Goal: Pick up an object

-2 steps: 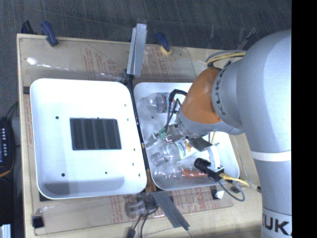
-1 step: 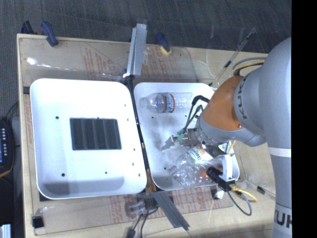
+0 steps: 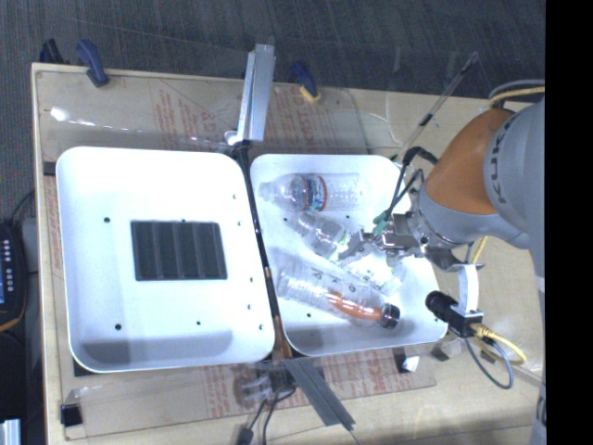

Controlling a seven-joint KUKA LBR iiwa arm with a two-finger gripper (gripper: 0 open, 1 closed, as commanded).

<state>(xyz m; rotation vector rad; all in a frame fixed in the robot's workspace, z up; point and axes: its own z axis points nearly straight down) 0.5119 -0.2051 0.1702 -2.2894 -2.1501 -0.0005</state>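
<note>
— What did the worktop [image 3: 56, 119] look like?

— Pale board over dark carpet, with blue clamps along its far edge and two shallow white bins side by side. The left bin [image 3: 93, 184] carried a dark ribbed rectangle [image 3: 178, 249] on its floor.

— And the right bin [image 3: 278, 174]?

— That one held the objects. A clear plastic bottle with a blue and orange label [image 3: 310, 192] lay near its far side. A second clear bottle [image 3: 320, 233] lay tilted in the middle. Toward the near side lay a clear tube-like item with an orange part and a dark cap [image 3: 347, 306].

— Where was the arm [image 3: 491, 170]?

— It reached in from the right, grey with its orange band, and the claw [image 3: 371, 244] sat low over the right half of that bin, just beside the middle bottle.

— Was it gripping anything?

— I could not tell; the clutter of clear plastic hid that detail.
</note>
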